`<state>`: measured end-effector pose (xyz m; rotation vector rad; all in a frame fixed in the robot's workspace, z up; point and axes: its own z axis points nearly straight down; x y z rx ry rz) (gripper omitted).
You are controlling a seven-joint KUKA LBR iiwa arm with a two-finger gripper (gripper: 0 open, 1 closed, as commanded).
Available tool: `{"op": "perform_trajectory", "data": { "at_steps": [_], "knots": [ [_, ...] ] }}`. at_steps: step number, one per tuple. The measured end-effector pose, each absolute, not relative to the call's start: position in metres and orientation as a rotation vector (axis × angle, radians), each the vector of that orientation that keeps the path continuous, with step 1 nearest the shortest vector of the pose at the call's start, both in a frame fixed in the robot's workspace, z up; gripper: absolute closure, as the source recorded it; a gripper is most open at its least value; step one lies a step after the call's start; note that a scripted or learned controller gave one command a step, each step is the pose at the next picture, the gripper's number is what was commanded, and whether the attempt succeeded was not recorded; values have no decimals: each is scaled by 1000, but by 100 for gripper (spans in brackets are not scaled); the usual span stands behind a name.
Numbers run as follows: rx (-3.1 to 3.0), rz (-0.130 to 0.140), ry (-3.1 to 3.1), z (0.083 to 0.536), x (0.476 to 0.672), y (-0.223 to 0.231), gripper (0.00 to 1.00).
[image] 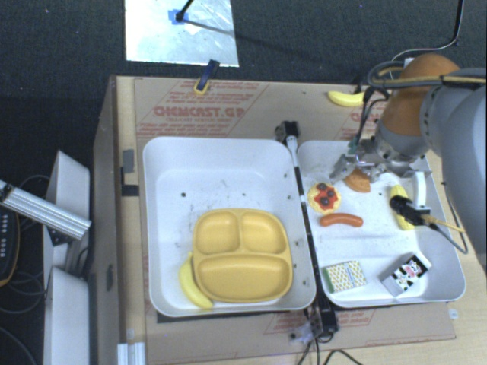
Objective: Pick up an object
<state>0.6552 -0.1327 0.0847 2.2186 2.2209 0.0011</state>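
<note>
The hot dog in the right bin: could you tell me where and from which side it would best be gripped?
Probably across its middle, from straight above. The hot dog lies flat on the floor of the right bin, long axis running left-right in the camera view, so fingers closing across its narrow width should fit. Bare floor shows on both long sides; the small pizza sits just above it.
</note>
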Motion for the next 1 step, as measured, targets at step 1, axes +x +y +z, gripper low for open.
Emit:
{"op": "perform_trajectory", "data": {
  "at_steps": [1],
  "knots": [
    [2215, 3, 2222, 96, 656, -133, 100]
  ]
}}
